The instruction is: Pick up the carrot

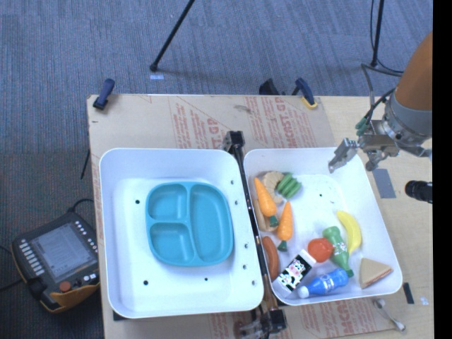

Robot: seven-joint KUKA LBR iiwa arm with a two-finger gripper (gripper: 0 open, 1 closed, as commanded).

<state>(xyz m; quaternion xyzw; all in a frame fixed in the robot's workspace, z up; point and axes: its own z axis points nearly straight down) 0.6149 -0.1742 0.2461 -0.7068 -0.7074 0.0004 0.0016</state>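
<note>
Gripper (355, 154) parked over the right bin's (381, 210) far corner, jaws spread wide and holding nothing.

We saw two carrots (265, 198) in that bin, both on the left side by the divider, one just beside the other (285, 222) and lying on what looked like a bread slice. Our guess was the arm hung up and off to the side so it could drop in cleanly, since the banana (349, 230), tomato (320, 249) and bottle (323, 284) crowded the near half. Blue tray (189, 223) sat alone in the left bin.

A turquoise three-compartment plastic tray (189, 224) lies in the left white bin (116, 189). The right white bin (378, 203) holds a yellow banana (350, 229), red tomato (320, 249), blue bottle (325, 284) and sandwich wedge (373, 271).
</note>
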